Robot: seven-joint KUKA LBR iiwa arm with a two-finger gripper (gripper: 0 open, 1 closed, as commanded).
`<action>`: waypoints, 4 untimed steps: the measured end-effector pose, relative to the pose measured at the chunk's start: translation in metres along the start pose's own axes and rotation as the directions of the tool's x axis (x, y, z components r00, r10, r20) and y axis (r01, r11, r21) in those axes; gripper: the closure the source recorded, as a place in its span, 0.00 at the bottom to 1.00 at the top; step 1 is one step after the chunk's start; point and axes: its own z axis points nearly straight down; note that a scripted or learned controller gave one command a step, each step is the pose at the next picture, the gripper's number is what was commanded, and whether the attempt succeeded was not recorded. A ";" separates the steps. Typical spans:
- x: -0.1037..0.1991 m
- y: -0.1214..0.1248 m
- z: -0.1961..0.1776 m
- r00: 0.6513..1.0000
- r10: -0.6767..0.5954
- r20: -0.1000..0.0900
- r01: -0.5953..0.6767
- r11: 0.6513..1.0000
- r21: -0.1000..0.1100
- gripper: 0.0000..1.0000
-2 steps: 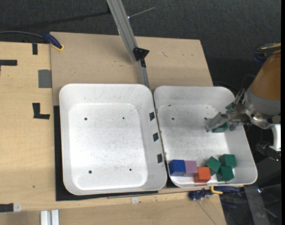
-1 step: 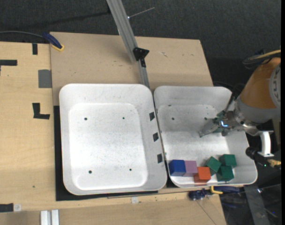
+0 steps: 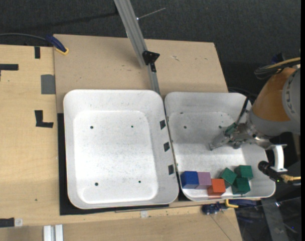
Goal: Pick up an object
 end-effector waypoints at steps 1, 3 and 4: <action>0.001 0.000 -0.011 1.000 0.000 -0.001 0.000 1.000 -0.002 1.00; 0.002 0.002 -0.118 1.000 -0.001 0.003 0.001 1.000 -0.011 1.00; 0.002 0.002 -0.149 1.000 -0.001 0.001 0.001 1.000 -0.008 1.00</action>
